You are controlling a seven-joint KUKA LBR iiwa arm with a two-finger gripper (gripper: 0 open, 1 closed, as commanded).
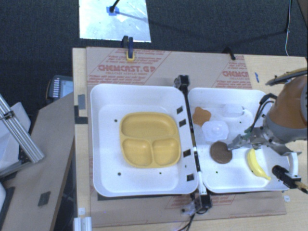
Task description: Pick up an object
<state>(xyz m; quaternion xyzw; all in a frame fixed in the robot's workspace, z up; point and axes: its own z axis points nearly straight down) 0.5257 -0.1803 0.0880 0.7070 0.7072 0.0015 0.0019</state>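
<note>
- Where the bench spreads under me, I see a tan board (163,64) printed with red lettering, and on it 2 shallow white bins side by side: the left bin (103,143) and the right bin (240,184), with a black hinge-like strip (189,138) running between them.
- Around the bench lies dark carpet (38,28); a shiny silver sheet (114,14) rests on it beyond the board's far edge, and a yellow and black clamp (129,49) bites that far edge.
- At the left stand a lower tan table (36,167), a slanted aluminium rail (17,129) and a small grey device (60,86).
- The left bin holds 1 yellow tray (149,138) with 3 compartments, lying flat near the bin's middle.
- My arm (291,112) comes in from the right, over the right bin; my gripper (239,141) is low over the bin's middle, and I cannot tell whether my fingers are spread or closed.
- The brown disc (221,152) lies just beside my fingertips, on their left and slightly nearer the camera; I cannot tell whether we touch.
- The yellow banana (257,164) lies near the tips, toward the front right.
- The clear plastic cup (214,129) sits just beyond the disc, the orange piece (201,115) past that, and a clear item (232,110) near the far wall.
</note>
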